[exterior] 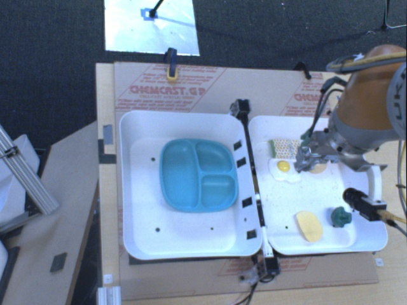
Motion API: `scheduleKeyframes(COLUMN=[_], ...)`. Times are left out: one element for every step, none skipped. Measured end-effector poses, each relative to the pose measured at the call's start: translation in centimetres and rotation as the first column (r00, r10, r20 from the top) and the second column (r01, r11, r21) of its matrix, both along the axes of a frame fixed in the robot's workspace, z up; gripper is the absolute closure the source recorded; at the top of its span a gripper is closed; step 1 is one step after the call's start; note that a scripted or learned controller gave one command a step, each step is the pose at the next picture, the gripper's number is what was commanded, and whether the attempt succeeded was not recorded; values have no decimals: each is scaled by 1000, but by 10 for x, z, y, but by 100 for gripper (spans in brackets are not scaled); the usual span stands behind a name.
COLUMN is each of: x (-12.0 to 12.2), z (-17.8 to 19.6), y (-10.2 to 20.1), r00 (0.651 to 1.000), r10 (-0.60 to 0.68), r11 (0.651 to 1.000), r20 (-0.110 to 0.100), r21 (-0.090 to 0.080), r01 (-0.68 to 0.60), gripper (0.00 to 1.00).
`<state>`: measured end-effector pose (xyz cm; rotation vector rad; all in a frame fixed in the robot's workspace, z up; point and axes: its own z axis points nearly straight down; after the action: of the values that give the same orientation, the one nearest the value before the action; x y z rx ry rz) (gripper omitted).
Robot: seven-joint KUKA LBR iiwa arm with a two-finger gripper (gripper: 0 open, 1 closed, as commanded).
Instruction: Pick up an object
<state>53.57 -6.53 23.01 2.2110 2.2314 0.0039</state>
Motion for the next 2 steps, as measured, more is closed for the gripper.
scheduleKeyframes(x=[9, 9], z=[7, 8], y=[53, 116], r00=[1000, 1000], r10=[1, 2], r11=[1000, 1000], r20=[0, 0], r21=[1, 1], r01=[-1, -2], gripper=[100, 100])
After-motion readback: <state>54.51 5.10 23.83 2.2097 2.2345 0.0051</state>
